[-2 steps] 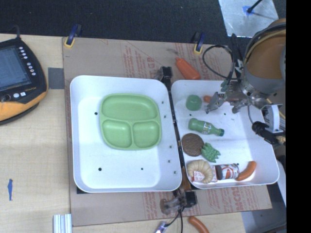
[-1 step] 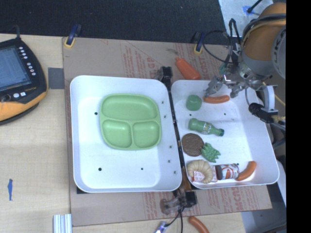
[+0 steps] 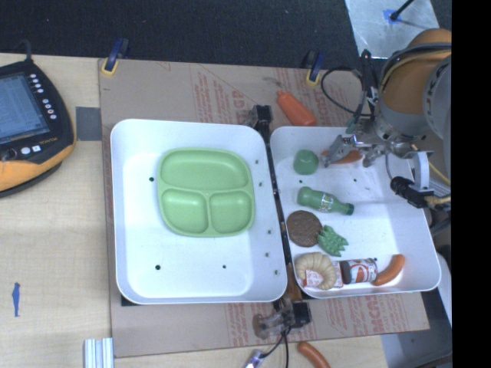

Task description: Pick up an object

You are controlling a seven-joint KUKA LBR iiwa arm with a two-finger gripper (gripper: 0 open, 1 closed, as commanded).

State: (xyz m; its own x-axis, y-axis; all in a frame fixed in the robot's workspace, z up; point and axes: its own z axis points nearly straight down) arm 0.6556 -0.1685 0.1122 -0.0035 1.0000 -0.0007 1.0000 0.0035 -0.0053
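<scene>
My gripper (image 3: 353,153) is low over the far part of the right bin (image 3: 418,228), and its fingers stand open. A small orange carrot-like piece (image 3: 347,158) lies between the fingers on the bin floor. Left of it is a green cup (image 3: 305,162). Nearer the front lie a green bottle (image 3: 324,201), a brown cookie (image 3: 304,227), a green leafy toy (image 3: 332,240), a bagel (image 3: 316,270), a sauce bottle (image 3: 357,271) and a sausage (image 3: 388,270).
The left bin (image 3: 130,205) holds a green divided plate (image 3: 205,191). An orange carrot (image 3: 295,109) lies outside, behind the bins. A tablet pendant (image 3: 27,125) rests at far left. Clamps and cables sit at the bins' middle seam.
</scene>
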